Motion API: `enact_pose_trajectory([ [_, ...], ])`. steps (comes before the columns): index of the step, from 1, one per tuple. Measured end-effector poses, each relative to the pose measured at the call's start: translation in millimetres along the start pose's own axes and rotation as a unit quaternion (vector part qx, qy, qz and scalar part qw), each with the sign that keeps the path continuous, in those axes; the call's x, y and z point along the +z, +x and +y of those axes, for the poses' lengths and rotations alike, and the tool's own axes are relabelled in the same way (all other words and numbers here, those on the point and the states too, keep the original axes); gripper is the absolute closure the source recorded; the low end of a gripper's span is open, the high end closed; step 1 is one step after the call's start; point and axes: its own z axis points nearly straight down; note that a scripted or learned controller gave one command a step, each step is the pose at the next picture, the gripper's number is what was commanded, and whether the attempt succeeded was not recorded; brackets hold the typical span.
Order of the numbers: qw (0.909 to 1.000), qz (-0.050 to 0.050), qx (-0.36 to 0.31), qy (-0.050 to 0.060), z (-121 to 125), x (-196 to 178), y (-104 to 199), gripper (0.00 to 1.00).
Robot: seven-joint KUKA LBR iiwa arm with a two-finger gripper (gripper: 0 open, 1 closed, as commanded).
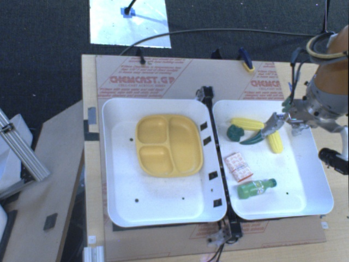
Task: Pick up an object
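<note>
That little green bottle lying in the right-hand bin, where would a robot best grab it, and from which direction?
Probably across the middle of the green bottle, coming straight down from above. It lies flat on its side with bare bin floor along both long sides, so the fingers could straddle its narrow width.

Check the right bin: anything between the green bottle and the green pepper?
Yes. In the camera view, the red-and-white packet lies between the green bottle and the green pepper, apart from both.

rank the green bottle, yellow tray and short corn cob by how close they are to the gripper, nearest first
1. Short corn cob: right bin, just below the gripper.
2. Green bottle: right bin, toward its front edge.
3. Yellow tray: left bin, across the divider.
</note>
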Motion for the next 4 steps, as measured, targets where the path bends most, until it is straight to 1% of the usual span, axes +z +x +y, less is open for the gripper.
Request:
enact_pose_trajectory([
  [1, 1.0, -0.001, -0.001, -0.006, 2.0, -6.2, 0.3, 0.0],
  [2, 1.0, 0.0, 0.0, -0.004, -2.4, 37.8, -4.1, 0.0],
  [3, 1.0, 0.0, 0.0, -0.004, -4.7, 89.4, 6.1, 0.0],
  [4, 1.0, 0.0, 0.0, -0.004, -11.7, 142.9, -1.2, 0.0],
])
